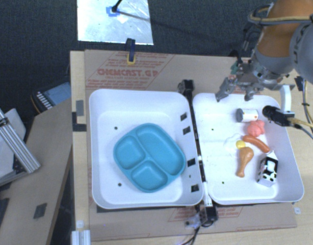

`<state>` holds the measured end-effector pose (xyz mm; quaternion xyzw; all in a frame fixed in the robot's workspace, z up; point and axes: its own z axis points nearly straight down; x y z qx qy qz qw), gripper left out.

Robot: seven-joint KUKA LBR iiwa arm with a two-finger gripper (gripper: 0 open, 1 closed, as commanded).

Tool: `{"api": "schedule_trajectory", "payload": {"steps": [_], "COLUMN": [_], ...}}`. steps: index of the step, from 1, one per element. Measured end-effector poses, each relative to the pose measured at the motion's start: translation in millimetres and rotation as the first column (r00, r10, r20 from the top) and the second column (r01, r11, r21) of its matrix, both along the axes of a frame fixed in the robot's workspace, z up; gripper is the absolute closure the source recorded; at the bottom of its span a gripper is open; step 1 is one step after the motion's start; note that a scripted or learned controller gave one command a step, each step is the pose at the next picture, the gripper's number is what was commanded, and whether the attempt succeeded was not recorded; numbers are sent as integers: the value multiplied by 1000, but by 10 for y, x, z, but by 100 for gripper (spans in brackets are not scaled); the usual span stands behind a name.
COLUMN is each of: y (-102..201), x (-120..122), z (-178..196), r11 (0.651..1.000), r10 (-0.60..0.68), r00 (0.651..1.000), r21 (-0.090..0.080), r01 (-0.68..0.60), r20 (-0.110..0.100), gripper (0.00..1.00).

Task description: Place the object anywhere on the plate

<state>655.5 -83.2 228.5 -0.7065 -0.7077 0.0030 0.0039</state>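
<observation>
**Gripper above far edge of right bin, nothing in it**

My gripper (237, 89) sits over the far rim of the right shallow white bin (217, 188), near its far-left corner. Fingers are spread apart, pointing down, with only bin rim and cardboard showing between them. No object held.

Blue plastic three-compartment plate (149, 157) lies flat in the left shallow white bin (103, 137), roughly centred, slightly toward the near side. All three compartments bare.

Objects are all in the right bin, clustered on its right half:
- small grey-and-white cylinder (246, 115), lying on its side, farthest of the group, closest to my gripper but apart from it
- pink lumpy toy (256, 128), just near of the cylinder
- orange sausage-shaped toy (256, 143), lying at a slant, touching or just beside the pink one
- tan drumstick-shaped toy with a yellow end (243, 160), lying lengthwise, just left of the sausage
- black-and-white box-shaped toy with cow-like patches (267, 170), nearest of the group, close to the bin's right wall

Black clips run along the seam between the two bins. Both bins rest on a cardboard sheet (131, 70) on the surface. A shiny metal sheet (95, 14) lies beyond the surface's far edge, on the left.
</observation>
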Motion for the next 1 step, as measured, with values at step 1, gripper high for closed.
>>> {"api": "schedule_trajectory", "payload": {"steps": [1], "y": [0], "x": [23], "z": [70], "r11": [1000], "r10": [1], "r00": [1000], "r21": [-1], "r01": [-1], "r20": [11], "gripper": [0]}}
